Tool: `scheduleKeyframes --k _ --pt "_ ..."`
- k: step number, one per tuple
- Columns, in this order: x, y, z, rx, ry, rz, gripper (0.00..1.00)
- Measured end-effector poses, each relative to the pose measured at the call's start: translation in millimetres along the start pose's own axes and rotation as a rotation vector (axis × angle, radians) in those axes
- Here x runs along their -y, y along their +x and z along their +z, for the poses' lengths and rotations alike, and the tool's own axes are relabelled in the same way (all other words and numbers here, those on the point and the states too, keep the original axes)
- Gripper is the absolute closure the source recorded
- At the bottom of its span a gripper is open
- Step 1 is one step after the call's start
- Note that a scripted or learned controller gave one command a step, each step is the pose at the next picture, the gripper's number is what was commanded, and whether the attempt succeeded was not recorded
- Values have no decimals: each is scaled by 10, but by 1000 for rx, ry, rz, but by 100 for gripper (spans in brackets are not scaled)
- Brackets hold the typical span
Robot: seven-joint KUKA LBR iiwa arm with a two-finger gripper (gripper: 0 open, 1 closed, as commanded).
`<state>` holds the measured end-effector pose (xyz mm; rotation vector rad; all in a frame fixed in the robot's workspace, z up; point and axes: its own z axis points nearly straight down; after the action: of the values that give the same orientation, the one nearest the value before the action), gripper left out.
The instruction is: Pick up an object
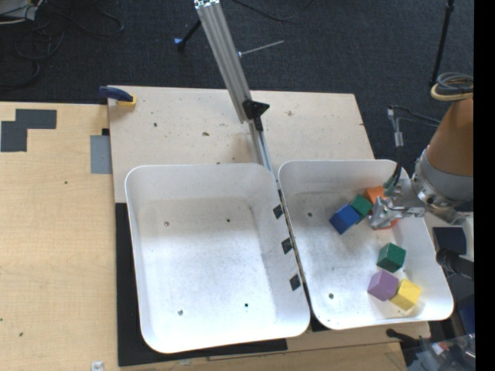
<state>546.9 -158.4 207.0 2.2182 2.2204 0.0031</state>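
Setting: dark carpeted floor strewn with cables lies behind a pale wooden bench (pixel 232 122); a slanted aluminium rail (pixel 228 56) rises over the gap between the bins.
Bins: shallow white left bin (pixel 155 180) and shallow white right bin (pixel 332 168) sit side by side, rims touching.
Arm: grey arm with an orange band (pixel 456 141) enters from the right, cut off by the frame edge.
Gripper: metal two-finger gripper (pixel 383 215) hangs low over the right bin's upper right part; I cannot tell how wide it stands or whether it has anything in its grasp, since that spot is too small and cluttered.
Hidden: small orange block (pixel 376 194) is mostly covered by the gripper, its shape unclear.
Upper cluster: blue cube (pixel 345 219) touches a small green cube (pixel 361 205), both just left of the gripper; the blue one sits turned corner-on to the bin walls.
Lower cluster: dark green cube (pixel 391 256) lies below the gripper; purple cube (pixel 382 284) and yellow cube (pixel 407 294) touch near the bin's lower right rim.
Long axis: the blocks look near-cubic, none clearly elongated.
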Motion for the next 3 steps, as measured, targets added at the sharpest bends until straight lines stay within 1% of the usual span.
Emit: scheduleKeyframes --k 1,2,3 --pt "4 29 -627 0 -1 -1 100" --pt "5 462 -556 -3 7 -2 100" --pt "-11 994 -513 -3 7 -3 100"
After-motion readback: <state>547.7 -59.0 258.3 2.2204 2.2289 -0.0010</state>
